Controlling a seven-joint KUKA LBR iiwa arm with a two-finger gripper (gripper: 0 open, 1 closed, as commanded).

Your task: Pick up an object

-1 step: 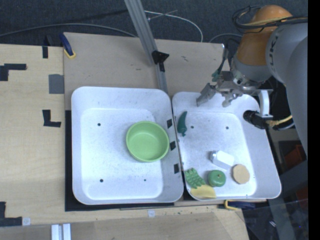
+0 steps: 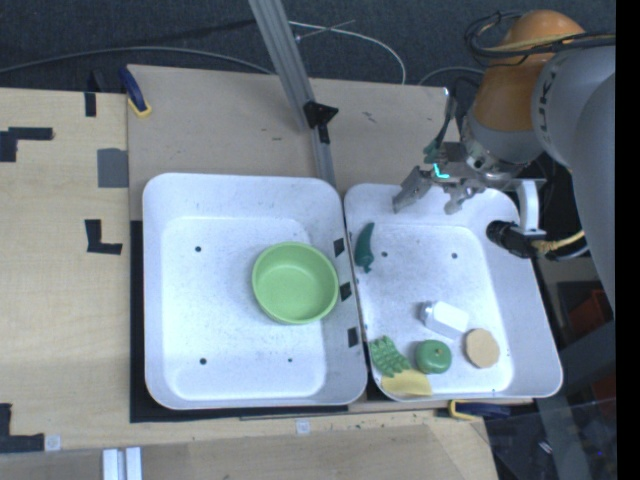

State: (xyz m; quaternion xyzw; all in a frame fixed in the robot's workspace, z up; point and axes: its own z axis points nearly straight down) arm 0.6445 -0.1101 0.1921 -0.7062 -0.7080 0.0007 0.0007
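My gripper (image 2: 432, 197) hangs over the far edge of the right bin (image 2: 520, 298), its two grey fingers spread open with nothing between them. Below it in that bin lie a dark green curved piece (image 2: 364, 245) near the left wall, a white block (image 2: 444, 317), a round tan disc (image 2: 482, 348), a round green object (image 2: 433, 356), a textured green piece (image 2: 386, 353) and a yellow piece (image 2: 408, 384) at the front edge. A light green bowl (image 2: 294, 283) sits upright in the left bin (image 2: 190, 268).
A slanted grey pole (image 2: 290, 63) rises from behind the bins' shared wall. The arm's orange band (image 2: 520, 68) and grey body stand at the right. Cables lie on the dark floor behind the bench.
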